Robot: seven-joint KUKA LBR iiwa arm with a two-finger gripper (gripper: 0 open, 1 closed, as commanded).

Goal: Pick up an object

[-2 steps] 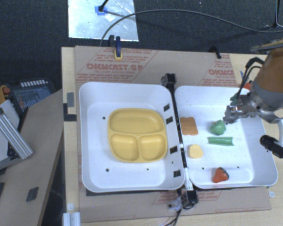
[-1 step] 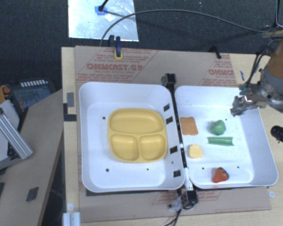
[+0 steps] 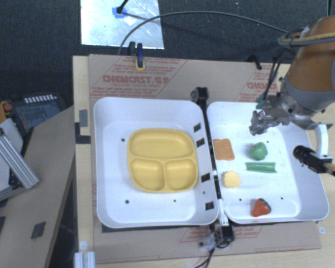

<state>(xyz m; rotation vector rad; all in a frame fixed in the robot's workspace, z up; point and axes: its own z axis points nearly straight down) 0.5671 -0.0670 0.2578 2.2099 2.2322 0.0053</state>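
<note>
The right bin (image 3: 301,205) holds several small items: an orange flat rectangle (image 3: 223,149), a round green piece (image 3: 258,150), a long green bean-like piece (image 3: 261,167), a pale yellow round piece (image 3: 231,179) and a red strawberry-like piece (image 3: 261,207). My gripper (image 3: 258,125) hangs over the upper part of the right bin, just above the round green piece and apart from it. Nothing shows between its fingers.
In the left bin (image 3: 109,121) lies a yellow divided plate (image 3: 162,159). A black divider (image 3: 207,149) runs between the two bins. A black cylindrical part (image 3: 308,158) juts over the right bin's right side. Cables arc behind the bench.
</note>
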